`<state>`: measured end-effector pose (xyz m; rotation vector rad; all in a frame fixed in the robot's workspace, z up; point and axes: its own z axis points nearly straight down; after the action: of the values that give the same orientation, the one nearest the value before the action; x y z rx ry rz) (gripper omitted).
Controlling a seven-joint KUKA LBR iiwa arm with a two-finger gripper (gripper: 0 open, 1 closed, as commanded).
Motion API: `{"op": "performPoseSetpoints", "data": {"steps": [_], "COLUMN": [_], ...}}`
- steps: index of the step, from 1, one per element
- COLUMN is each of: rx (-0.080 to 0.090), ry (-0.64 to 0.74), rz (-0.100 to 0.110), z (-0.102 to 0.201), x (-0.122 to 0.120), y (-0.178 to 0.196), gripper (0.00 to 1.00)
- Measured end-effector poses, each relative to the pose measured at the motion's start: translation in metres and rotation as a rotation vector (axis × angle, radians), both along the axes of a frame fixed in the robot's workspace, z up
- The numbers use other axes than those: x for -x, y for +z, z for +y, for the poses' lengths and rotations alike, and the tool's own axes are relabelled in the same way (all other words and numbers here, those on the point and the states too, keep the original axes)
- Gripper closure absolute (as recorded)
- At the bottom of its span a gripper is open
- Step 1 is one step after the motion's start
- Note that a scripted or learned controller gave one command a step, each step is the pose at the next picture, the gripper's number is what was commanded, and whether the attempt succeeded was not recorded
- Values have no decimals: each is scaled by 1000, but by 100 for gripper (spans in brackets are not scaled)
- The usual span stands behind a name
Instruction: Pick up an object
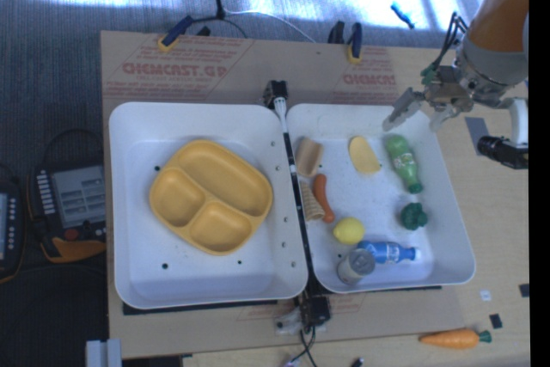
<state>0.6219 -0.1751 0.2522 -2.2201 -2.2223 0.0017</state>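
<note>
My gripper (421,113) hangs above the far rim of the right bin (455,211), open, with nothing between its spread fingers. Just below it in the bin lies a green bottle (403,162). Beside that are a pale yellow slice (364,155) and a tan bread piece (307,155). Lower down lie an orange sausage-like piece (322,196), a lemon (348,230) and a green broccoli (413,216). A blue bottle (388,253) and a grey can (352,266) sit by the near rim.
The left bin (129,271) holds a yellow divided plate (211,196). A toy carrot (454,339) lies on the bench in front of the right bin. Clamps (353,41) sit on the board's far edge.
</note>
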Motion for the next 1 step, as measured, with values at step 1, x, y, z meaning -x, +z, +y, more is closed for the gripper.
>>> {"op": "performPoseSetpoints", "data": {"steps": [1], "rx": [0], "ry": [-1], "rz": [4], "z": [-29], "x": [-16], "y": [-127], "gripper": [0]}}
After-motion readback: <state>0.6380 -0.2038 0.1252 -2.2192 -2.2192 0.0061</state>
